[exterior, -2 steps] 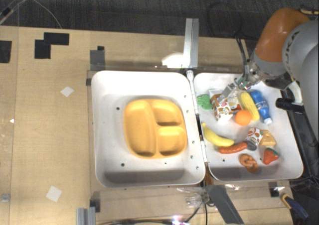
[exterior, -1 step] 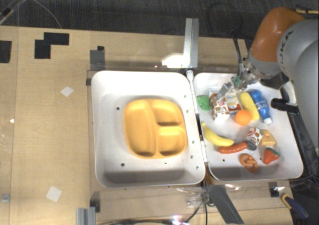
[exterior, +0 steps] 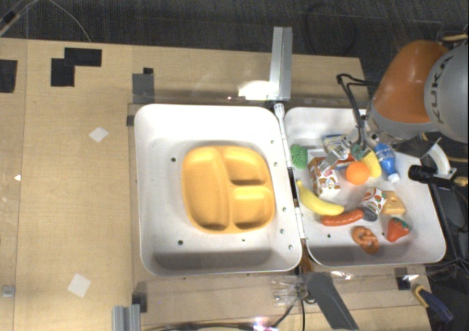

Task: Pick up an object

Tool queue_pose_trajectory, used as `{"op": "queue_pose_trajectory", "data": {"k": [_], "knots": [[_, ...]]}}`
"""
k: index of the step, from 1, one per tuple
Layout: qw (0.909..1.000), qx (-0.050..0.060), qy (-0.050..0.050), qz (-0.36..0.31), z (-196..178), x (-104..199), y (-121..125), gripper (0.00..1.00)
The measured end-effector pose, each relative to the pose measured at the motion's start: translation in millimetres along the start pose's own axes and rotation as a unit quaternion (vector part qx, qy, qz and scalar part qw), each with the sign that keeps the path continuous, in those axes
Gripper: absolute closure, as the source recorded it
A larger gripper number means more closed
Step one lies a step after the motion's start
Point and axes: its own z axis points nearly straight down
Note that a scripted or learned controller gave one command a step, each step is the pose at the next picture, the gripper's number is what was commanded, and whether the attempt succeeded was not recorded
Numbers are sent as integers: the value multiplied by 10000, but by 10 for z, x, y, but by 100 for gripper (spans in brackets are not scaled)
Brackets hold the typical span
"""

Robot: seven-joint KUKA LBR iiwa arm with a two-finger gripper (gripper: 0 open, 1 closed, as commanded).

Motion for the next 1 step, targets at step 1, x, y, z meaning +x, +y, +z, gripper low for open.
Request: {"op": "queue_pose_trajectory", "data": {"k": [1], "knots": [[9939,132,142,1082,59,-387,362,0]]}}
